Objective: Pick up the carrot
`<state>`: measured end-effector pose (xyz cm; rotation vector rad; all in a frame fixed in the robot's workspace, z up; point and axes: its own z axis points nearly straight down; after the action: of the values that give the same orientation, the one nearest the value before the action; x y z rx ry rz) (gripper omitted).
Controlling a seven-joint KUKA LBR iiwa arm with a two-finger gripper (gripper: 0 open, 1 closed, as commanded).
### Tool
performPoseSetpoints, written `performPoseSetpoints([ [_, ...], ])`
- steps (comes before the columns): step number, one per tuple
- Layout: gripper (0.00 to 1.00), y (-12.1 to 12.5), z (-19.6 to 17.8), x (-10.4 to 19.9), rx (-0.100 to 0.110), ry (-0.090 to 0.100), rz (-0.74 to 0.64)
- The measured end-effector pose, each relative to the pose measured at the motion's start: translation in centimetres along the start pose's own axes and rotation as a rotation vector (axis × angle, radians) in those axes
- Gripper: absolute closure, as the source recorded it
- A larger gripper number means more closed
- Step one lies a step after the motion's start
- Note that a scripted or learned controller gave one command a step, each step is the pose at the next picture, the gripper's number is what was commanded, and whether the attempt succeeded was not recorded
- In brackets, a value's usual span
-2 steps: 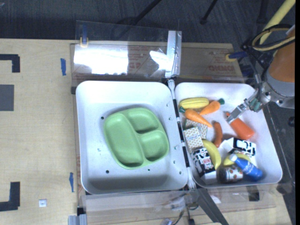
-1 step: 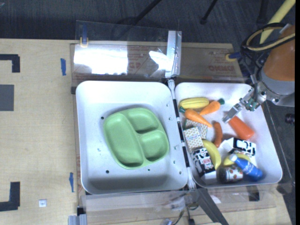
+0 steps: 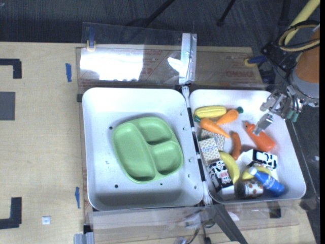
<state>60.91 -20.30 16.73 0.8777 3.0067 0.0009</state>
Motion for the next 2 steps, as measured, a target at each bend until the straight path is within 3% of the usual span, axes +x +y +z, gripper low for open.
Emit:
performPoseSetpoints([
  [1, 0.0, 1.5, 1.0, -1.2, 0.0, 0.001, 0.026],
  [2, 0.0, -1.9, 0.0, 1.1, 0.001, 0.007, -0.252],
])
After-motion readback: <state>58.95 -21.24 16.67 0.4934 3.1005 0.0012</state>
